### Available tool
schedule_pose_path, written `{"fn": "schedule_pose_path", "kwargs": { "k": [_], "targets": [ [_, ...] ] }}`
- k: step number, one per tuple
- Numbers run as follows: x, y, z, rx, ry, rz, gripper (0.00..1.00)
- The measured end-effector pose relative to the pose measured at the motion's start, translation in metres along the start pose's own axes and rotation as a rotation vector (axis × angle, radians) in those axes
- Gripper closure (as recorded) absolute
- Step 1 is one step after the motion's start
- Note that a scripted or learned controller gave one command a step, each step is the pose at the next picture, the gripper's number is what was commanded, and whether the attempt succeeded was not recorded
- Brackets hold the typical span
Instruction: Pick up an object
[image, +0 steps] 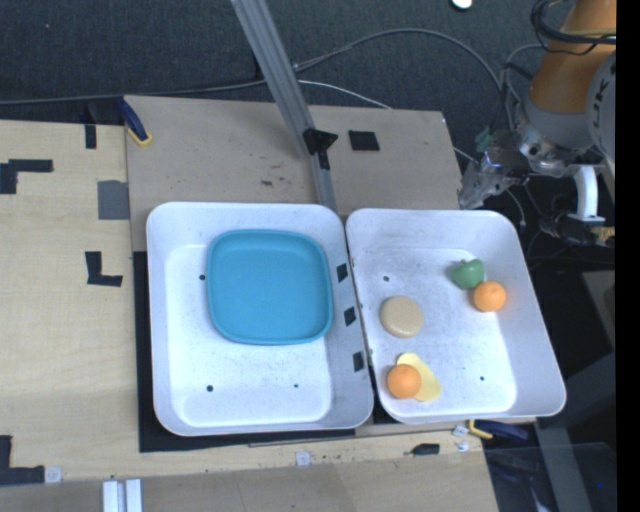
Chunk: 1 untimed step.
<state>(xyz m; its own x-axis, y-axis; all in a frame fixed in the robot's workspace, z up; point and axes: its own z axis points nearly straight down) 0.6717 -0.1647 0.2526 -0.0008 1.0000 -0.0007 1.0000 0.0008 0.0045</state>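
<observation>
The right bin (520, 330) holds several small objects. A green piece (466, 272) touches an orange ball (489, 296) near the bin's right side. A beige round disc (402, 316) lies toward the middle. A second orange ball (403, 381) rests against a pale yellow piece (426, 383) near the front wall. My gripper (482, 184) hangs above the bench just beyond the right bin's far right corner, apart from every object. The arm's orange band (568, 72) shows at the top right.
The left bin (170, 330) holds a square blue plate (269, 286). A grey metal post (290, 90) slants from the top down to the gap between the bins. Cables trail behind the bench near the arm.
</observation>
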Motion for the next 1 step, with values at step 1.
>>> {"fn": "schedule_pose_path", "kwargs": {
  "k": [1],
  "targets": [
    [0.0593, 0.0048, 0.0037, 0.005, 0.002, -0.004, 1.0]
  ]
}}
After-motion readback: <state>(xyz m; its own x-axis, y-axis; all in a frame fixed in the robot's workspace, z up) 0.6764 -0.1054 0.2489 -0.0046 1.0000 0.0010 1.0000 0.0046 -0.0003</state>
